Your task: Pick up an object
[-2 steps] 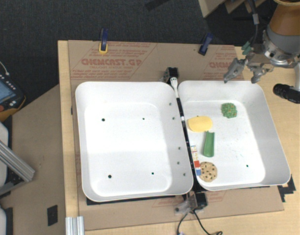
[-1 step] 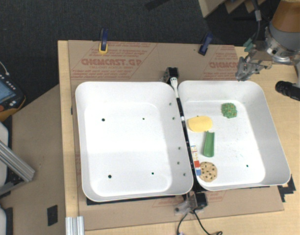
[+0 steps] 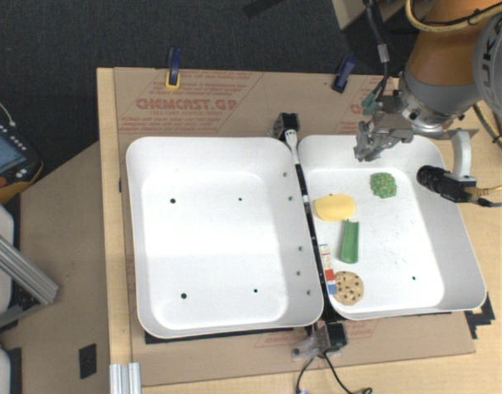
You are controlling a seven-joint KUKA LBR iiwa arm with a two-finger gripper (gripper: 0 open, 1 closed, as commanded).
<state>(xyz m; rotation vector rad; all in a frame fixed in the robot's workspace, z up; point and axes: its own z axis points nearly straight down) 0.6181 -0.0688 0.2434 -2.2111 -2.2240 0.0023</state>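
Grey arm (image 3: 448, 64) bent down over right bin (image 3: 448, 253); jaws' state unclear.

Two white bins (image 3: 152, 220), one yellow piece (image 3: 335, 208), one green stick (image 3: 349, 241), one green clump (image 3: 383, 185), seemingly one cookie (image 3: 348, 286).

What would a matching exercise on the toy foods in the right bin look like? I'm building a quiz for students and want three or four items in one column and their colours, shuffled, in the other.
Things:
1. broccoli floret
2. lemon
3. cucumber
4. cookie

Colours and looks:
A. tan with dark specks
B. plain yellow
C. bumpy green, rounded
D. smooth green, long and narrow

Pairs: 1-C, 2-B, 3-D, 4-A

All four lie in the right bin.
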